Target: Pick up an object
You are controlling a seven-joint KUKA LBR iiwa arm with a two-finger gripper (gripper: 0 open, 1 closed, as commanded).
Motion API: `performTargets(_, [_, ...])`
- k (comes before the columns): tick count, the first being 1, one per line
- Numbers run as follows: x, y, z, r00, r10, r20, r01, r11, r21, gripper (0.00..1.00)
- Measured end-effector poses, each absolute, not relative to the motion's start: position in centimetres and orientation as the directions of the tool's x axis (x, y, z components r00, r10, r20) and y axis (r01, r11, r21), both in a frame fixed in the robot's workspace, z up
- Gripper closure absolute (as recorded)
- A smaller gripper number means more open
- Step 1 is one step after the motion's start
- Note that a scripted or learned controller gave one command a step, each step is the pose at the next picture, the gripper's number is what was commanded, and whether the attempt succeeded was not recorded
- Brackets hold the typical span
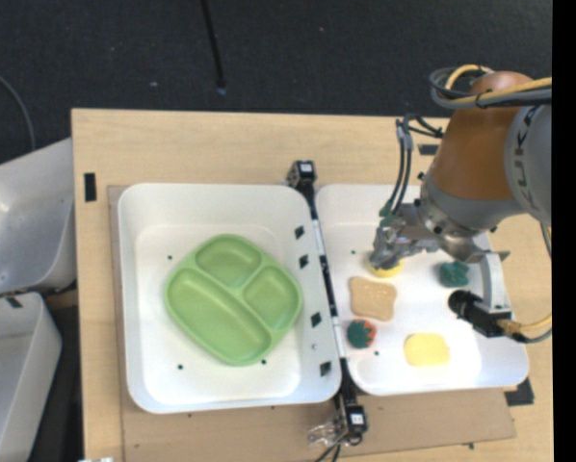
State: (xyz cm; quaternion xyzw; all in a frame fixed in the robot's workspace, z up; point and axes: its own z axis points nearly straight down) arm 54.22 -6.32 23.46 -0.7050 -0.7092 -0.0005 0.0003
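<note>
Dark floor all round, a cable trailing across it up top, and my pale wooden bench carrying the two white bins; grey-white housings sit off at the far side from the arm. I've got the gripper down low in the right bin, tips right at a small yellow piece that peeks out just beneath them. Whether it is closed on that piece or merely resting over it, I cannot tell; the wrist hides the tips. Just past the tool, toward the camera, lies a tan bread-like slice, and beyond that a small red-and-green item and a yellow lump; a teal piece sits on the arm's side of the tool. Across the divider, well away from the tool, the green sectioned plate lies flat in the left bin. My worry: the yellow piece is small and low, so the tips may skid off it, or nudge the slice beside it. I'd call the pick unconfirmed.
</note>
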Motion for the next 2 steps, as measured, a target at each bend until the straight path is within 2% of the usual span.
performTargets(1, [53.2, -1.7, 22.7, -0.005, 1.0, 0.0, 1.0, 0.005, -0.001, 1.0])
performTargets(2, [53.0, 4.2, 22.4, -0.008, 1.0, 0.002, 1.0, 0.008, -0.001, 1.0])
